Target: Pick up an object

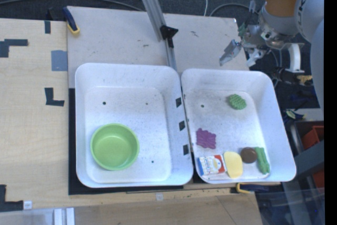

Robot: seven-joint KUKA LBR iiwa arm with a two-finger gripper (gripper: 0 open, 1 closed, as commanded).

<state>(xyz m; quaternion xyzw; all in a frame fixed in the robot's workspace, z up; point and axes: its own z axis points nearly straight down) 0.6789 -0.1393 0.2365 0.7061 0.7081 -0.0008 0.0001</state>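
Gripper (235,52) hangs past the right bin's (274,113) far rim — you can see nothing in it.

How far the fingers are parted you cannot tell. Your nearest pick is the green piece (237,101) at the bin's far right — probably light, bumpy and stiff, so take it across its narrow sides. The purple piece (206,138) lies mid-bin; the carton (211,165) looks slicker.

Arm upper right, pincer (238,54) angled down-left.
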